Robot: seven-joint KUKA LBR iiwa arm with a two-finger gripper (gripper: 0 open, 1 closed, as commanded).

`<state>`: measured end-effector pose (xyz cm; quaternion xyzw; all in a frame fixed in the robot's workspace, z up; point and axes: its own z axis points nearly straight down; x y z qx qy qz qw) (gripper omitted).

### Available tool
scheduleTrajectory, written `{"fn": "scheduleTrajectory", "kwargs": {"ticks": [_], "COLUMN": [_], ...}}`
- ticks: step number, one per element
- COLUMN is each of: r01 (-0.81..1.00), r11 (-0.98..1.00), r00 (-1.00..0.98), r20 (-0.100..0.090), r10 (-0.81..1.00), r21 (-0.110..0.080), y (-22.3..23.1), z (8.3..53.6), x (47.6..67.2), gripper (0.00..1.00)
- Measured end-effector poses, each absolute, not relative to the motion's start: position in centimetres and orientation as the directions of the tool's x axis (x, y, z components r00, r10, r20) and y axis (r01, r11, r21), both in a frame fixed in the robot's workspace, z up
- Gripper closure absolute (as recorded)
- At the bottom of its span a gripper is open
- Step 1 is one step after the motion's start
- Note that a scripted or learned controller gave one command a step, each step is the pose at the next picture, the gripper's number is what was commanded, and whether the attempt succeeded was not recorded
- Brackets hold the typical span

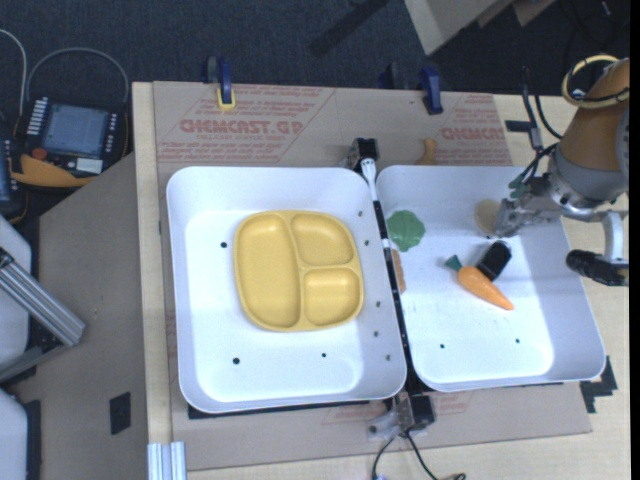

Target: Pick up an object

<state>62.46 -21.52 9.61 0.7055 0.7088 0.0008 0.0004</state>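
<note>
I have the pincer (497, 253) low at right of centre, just above the carrot (484, 286); its state I cannot tell. Next: settle, grip, lift.

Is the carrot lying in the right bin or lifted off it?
Lying in the right bin: the carrot rests flat on its floor beside a black object.

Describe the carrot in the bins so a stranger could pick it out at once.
Of the two white bins, take the right bin, not the one holding the yellow divided plate. Near its middle lies the carrot, orange and tapered, with a small green tip pointing up-left. A black block touches its upper side, and a flat green piece lies apart to the left.
</note>
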Motion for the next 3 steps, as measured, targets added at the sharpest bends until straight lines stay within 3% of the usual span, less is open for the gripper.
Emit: {"fn": "scheduleTrajectory", "kwargs": {"ticks": [3], "r01": [1.000], "r11": [0.001], "r00": [-0.001], "r20": [-0.004], "r10": [1.000], "r21": [0.008], "y": [-21.9], "z": [25.3], "x": [61.3], "gripper": [1.00]}}
